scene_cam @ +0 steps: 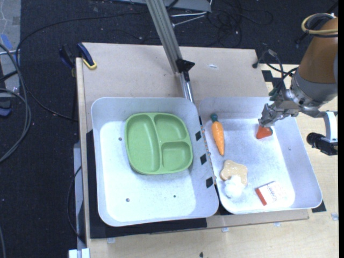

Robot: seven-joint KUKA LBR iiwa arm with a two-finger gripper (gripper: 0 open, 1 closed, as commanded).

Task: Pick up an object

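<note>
Grey arm's tool (pixel 267 123) over red object (pixel 264 133), right bin (pixel 301 160).
Tool touches obj top, upper right of frame; can't tell if tool's apart or clamped.

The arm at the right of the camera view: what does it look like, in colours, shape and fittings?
The arm is a thick rounded grey body with an orange band above the wrist and a pale ring at the band's top. It narrows to a small dark grey metal end effector. A black fitting juts out beside it on the right.
</note>
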